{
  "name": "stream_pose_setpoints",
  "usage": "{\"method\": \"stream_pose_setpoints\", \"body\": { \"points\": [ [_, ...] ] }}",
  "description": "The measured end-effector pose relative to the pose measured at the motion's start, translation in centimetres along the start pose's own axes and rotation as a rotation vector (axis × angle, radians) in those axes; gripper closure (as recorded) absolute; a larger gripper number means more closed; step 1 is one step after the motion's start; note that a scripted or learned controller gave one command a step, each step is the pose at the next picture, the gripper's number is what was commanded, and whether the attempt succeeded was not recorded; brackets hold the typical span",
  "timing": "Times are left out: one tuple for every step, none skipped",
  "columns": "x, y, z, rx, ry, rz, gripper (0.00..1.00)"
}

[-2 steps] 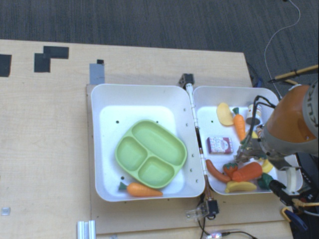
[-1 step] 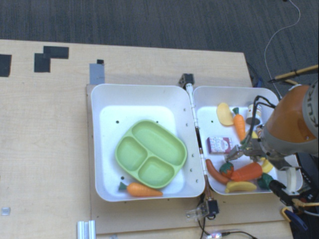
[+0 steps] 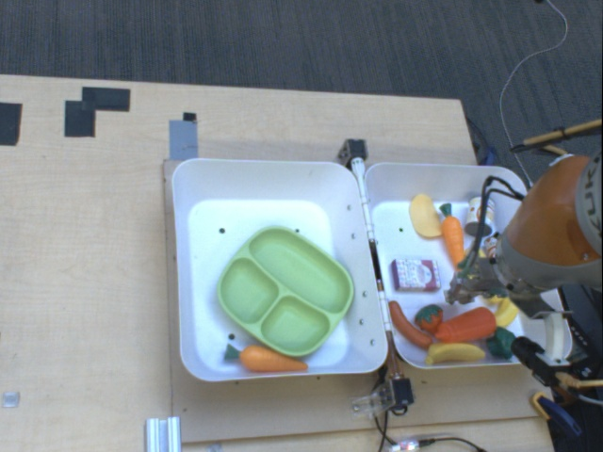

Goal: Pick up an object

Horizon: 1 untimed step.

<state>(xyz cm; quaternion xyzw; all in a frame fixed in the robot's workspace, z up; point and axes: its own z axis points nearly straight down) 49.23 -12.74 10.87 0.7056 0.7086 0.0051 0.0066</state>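
The gripper [image 3: 468, 285] is lowered into the right bin [image 3: 396, 188] beside a purple packet [image 3: 415, 274], above a red pepper [image 3: 465, 325]. Its fingers are hidden by the wrist, so their state cannot be told. A carrot [image 3: 453, 238] is partly covered.

Looks like a robotics lab: pale wooden bench [image 3: 85, 252] on grey carpet [image 3: 283, 17], two white bins [image 3: 184, 252] clamped side by side, black tape marks [image 3: 94, 109], loose cables [image 3: 528, 64], toy plastic food [image 3: 273, 359], an industrial arm [image 3: 556, 229] reaching in.
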Motion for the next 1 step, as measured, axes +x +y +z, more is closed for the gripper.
{"method": "stream_pose_setpoints", "body": {
  "points": [
    [0.00,0.00,0.00,0.000,0.000,0.000,0.00]
  ]
}}
